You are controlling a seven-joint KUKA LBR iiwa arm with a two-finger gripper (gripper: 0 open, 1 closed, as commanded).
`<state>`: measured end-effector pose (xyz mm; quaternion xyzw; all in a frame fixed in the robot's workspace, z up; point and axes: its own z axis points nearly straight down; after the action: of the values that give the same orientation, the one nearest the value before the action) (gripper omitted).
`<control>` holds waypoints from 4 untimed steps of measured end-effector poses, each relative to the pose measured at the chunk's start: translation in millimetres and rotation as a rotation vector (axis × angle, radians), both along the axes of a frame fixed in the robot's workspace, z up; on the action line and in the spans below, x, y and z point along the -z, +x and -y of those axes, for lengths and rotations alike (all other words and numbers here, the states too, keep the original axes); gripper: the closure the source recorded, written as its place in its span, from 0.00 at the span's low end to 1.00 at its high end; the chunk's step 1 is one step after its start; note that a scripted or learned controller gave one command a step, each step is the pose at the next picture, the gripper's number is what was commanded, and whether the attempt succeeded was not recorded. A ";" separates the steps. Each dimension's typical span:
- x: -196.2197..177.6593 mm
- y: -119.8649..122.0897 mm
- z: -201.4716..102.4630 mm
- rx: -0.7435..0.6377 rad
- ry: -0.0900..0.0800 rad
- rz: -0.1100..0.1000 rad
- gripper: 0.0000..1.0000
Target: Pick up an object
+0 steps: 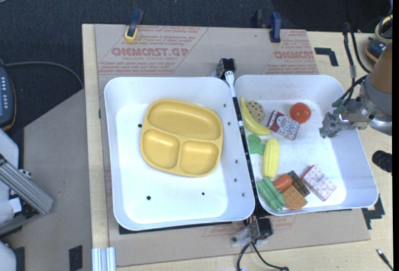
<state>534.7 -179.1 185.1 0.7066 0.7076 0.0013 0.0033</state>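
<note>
The right bin [349, 157] holds several toy foods: a yellow banana [252, 120], a red tomato [300, 112], a red-and-white packet [283, 126], a corn cob [271, 157], a green piece [255, 143], a green bean pod [270, 194], an orange-and-brown piece [290, 190] and a pink chequered packet [319, 182]. My gripper [330, 125] hangs over the right bin's upper right part, to the right of the tomato and apart from it. Nothing shows between its fingers.
The left bin [124, 189] holds a yellow three-compartment plate [181, 137]. Both bins sit on a cardboard-covered bench [187, 48] with clamps at the far edge. The arm's body [380, 92] reaches in over the right bin's right rim.
</note>
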 end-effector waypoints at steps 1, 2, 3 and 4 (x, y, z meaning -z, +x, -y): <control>-42.7 1.5 0.4 0.000 0.000 0.001 1.00; -41.0 0.7 -50.0 -0.004 0.006 -0.008 1.00; -50.4 -18.3 -98.8 -0.004 0.006 -0.009 1.00; -35.3 -24.7 -101.8 0.002 0.004 -0.010 1.00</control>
<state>510.0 -77.2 220.4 0.7074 0.7068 -0.0008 -0.0017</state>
